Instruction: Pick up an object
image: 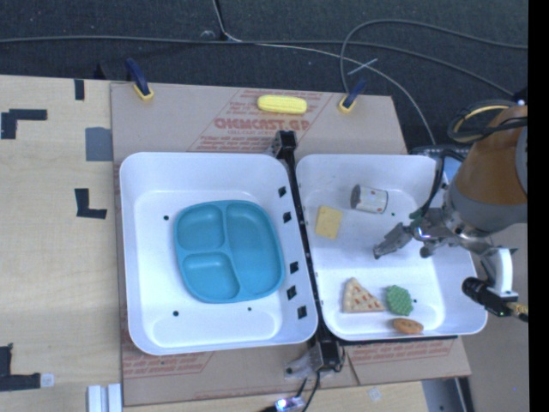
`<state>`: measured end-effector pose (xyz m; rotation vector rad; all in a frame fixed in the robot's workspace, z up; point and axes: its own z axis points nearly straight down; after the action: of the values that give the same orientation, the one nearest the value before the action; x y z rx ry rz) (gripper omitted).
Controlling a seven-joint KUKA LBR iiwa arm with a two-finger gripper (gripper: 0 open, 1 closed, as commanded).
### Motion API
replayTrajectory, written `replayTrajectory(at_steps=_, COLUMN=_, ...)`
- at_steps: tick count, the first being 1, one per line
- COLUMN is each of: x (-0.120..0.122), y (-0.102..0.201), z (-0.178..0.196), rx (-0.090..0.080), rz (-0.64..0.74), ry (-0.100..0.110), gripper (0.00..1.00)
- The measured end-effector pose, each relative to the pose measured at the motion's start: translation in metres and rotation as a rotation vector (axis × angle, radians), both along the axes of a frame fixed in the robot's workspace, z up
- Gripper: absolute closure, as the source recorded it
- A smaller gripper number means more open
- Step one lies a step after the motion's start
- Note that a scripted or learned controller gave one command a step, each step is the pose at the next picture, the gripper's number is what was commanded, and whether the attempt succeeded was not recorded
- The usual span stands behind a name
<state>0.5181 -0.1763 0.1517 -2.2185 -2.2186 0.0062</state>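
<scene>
Over the right bin (446, 320), near its middle, the gripper (382, 249) hovers; whether its jaws are parted or clenched cannot be told. Candidate objects lie nearby: a yellow block (328, 221) toward the bin's left wall, a small cup (370, 198) near its far edge. Centring squarely over one before descending seems wise.

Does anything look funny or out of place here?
Yes. A small grey-and-white cup lies tipped on its side in the right white bin. A yellow banana-shaped toy sits outside both bins, on the brown cardboard sheet behind them.
</scene>
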Motion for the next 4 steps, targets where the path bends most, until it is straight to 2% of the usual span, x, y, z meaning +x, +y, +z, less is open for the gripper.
replayTrajectory(at_steps=1, x=0.005, y=0.005, z=-0.062, rx=0.001, rz=0.001, ry=0.0, gripper=0.0)
replayTrajectory(at_steps=2, x=0.005, y=0.005, z=-0.066, rx=-0.002, rz=0.001, ry=-0.006, gripper=0.0)
replayTrajectory(at_steps=3, x=0.006, y=0.004, z=-0.055, rx=-0.004, rz=0.001, ry=-0.009, gripper=1.0)
replayTrajectory(at_steps=4, x=0.017, y=0.001, z=-0.003, rx=-0.001, rz=0.001, ry=-0.01, gripper=1.0)
